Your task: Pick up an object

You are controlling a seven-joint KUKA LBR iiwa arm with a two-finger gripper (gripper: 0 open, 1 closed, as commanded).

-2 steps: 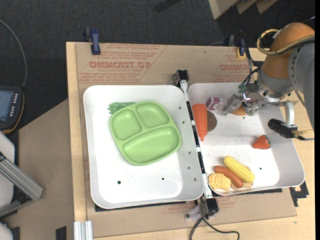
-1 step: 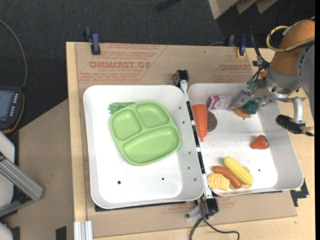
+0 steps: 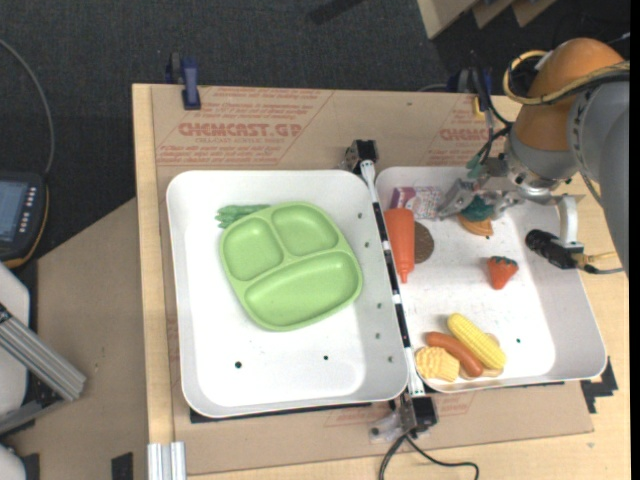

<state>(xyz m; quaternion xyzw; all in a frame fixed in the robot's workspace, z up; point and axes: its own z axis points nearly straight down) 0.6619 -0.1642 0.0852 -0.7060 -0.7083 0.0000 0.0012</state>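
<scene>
The gripper (image 3: 478, 200) hangs low at the upper right of the frame, over a small orange-and-teal item (image 3: 478, 218) near the back wall of the right bin (image 3: 560, 353). Whether it is parted or clamped cannot be told. A good pick likely needs a centred, straight descent, clear of the carrot (image 3: 401, 242) and the strawberry (image 3: 502, 270).

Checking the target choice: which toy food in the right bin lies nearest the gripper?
The orange-and-teal toy right under the gripper; carrot, strawberry and corn lie farther off.
</scene>
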